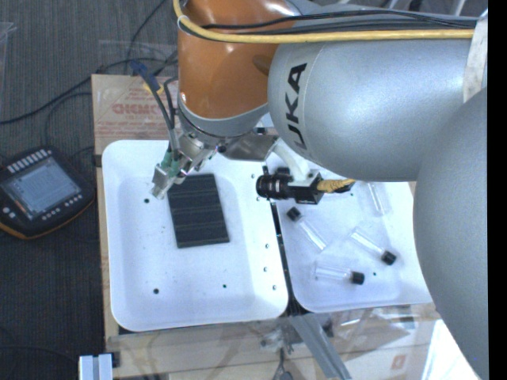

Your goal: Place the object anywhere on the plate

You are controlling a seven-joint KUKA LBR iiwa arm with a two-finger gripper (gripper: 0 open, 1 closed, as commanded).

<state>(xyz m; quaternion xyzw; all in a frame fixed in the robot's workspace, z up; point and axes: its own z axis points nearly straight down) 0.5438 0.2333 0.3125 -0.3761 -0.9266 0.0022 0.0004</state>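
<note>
Plate: the ribbed black plate [199,210] lies flat in the upper middle of the left bin, a dark rectangle turned a little off square with the bin walls.
Fingers: the fingers [161,184] point down at the plate's far left corner, just beside it or touching. They look narrow at the tip, but I cannot tell whether they are clenched or released, or whether anything sits between them.
Left bin: the left bin [119,291] is shallow and white, with a few small dark specks [156,292] scattered on its floor.
Arm: the grey arm [356,93] comes in from the right, and its orange band [222,46] sits above the wrist, over the far edge of the left bin.
Right bin: the right bin [348,301] touches the left one along their shared edge, and the arm covers part of it.
Vials: three clear vials with black caps lie on their sides in the right bin, well apart from the plate: one near the shared edge [305,229], one at the front [337,274], one further right [372,244].
Surface: a board with red lettering [127,105] shows behind the left bin.
Pendant: a handheld control pendant [40,192] lies on dark flooring left of the bins.
</note>
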